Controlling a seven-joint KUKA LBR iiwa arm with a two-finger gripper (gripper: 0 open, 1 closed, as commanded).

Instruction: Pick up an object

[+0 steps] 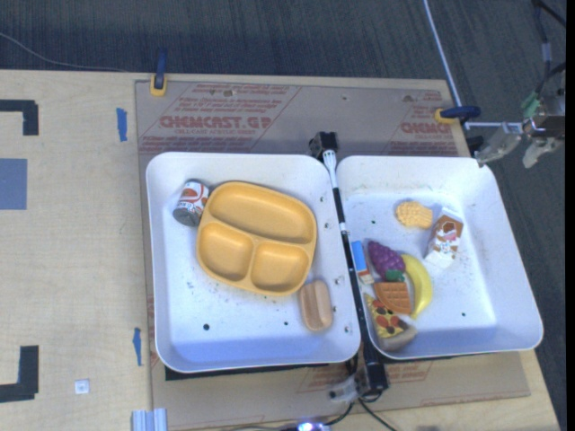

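Observation:
My gripper (pixel 510 149) hangs at the far right of the camera view, just beyond the back right corner of the right bin (pixel 503 326), above the floor and bench edge. It is small and partly cut off there. In the right bin lie a round orange cracker (pixel 414 214), a small milk carton (pixel 445 238), purple grapes (pixel 386 259), a banana (pixel 420 283), a blue block (pixel 358 257) and a pizza slice (pixel 392 320). Nothing is seen between the fingers.
The left bin (pixel 171 330) holds a yellow divided plate (pixel 256 236), a small can (pixel 190 202) at its back left and a tan hot dog bun (pixel 315 305) near the front. A black clamp (pixel 323 144) sits where the bins meet at the back.

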